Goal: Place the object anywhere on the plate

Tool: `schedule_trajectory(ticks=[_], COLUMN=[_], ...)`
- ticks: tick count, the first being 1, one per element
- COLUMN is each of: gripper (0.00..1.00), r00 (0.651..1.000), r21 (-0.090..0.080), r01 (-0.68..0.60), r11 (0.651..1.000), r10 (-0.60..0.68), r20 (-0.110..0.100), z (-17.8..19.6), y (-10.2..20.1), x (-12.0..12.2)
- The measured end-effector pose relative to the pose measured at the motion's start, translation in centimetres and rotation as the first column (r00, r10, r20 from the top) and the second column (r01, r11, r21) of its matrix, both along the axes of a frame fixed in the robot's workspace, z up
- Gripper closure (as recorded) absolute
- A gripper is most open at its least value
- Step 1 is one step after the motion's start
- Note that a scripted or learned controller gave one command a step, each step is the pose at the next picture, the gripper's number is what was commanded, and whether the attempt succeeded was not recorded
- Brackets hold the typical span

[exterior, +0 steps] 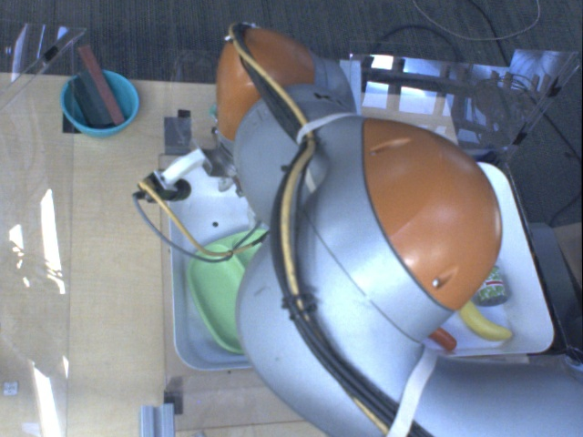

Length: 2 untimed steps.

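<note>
A light green plate (215, 291) lies in the left white bin (184, 344), and the arm covers most of it. My gripper (221, 169) hangs over the far end of that bin, just beyond the plate's far rim. The grey and orange arm hides the gripper's tip and whatever may be under it. In the right bin (531, 271) lie a yellow banana (485, 326), a small orange-red thing (444, 340) and a green and red thing (493, 289), each partly behind the arm.
A blue bowl (100, 103) with a reddish-brown block and a dark piece stands on the wooden bench at the far left. A clear plastic frame (474, 85) stands behind the right bin. Bare bench top (82, 271) stretches left of the bins.
</note>
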State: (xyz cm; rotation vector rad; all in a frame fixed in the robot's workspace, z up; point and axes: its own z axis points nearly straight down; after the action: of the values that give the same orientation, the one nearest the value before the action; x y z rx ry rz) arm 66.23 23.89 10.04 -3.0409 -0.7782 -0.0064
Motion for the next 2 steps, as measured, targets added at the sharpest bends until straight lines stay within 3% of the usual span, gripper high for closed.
schedule_trajectory(ticks=[1,2], gripper=[0.00,1.00], r00=[0.996,0.995], r21=[-0.002,-0.004], r01=[-0.086,-0.096], r11=[0.996,0.995], r10=[0.086,0.096], r20=[0.002,0.002], z=[15.73,16.58], y=[-0.31,-0.15], x=[-2.50,-2.52])
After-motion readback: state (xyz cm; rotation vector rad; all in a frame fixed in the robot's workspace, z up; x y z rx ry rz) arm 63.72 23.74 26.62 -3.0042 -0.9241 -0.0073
